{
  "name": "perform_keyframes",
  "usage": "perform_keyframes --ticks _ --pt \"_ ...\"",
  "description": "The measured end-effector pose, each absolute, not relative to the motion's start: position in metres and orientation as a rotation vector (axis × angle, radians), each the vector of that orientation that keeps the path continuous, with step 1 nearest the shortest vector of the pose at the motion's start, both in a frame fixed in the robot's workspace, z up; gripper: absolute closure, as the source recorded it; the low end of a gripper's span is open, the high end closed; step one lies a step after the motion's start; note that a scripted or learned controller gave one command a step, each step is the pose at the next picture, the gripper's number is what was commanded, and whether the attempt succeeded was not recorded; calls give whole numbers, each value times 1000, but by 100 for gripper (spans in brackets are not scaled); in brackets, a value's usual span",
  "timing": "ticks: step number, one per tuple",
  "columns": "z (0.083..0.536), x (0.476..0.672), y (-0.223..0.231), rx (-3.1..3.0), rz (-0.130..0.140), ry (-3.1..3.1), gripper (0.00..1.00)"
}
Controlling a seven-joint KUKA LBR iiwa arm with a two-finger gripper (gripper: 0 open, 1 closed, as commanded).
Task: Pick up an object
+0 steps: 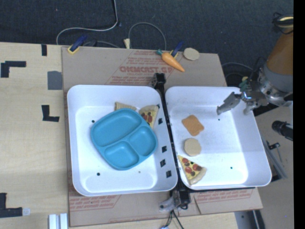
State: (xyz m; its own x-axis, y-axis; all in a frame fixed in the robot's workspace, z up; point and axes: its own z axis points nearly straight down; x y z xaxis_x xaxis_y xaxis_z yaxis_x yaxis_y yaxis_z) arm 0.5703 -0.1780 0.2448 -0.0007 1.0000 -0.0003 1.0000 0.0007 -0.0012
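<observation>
Two white bins are sitting side by side on the surface (28,128). The left bin (78,128) is holding a blue tray (124,138), and the tray is lying on top of some toy food, so just a pizza slice (149,113) and a tan corner are peeking out from behind it. That food looks hard to grab because the tray is covering it.

The right bin (238,151) is holding three toy foods lying flat and out in the open, which makes them easy picks: an orange-brown toast piece (193,124), a round tan cookie (192,147) just below it, and a second pizza slice (192,169) near the front corner.

The end effector (228,105) is hanging over the back right part of the right bin. It is holding nothing. Whether it is apart or together cannot be told from here.

The toast piece is lying nearest to it, a little to the left and toward the front. The cookie and pizza are lying farther off. A toy carrot (172,62) is resting on the cardboard behind the bins.
</observation>
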Motion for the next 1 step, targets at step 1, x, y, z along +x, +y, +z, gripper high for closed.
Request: perform_keyframes --ticks 1 --pt "85 583 -120 -2209 7 -2222 0"
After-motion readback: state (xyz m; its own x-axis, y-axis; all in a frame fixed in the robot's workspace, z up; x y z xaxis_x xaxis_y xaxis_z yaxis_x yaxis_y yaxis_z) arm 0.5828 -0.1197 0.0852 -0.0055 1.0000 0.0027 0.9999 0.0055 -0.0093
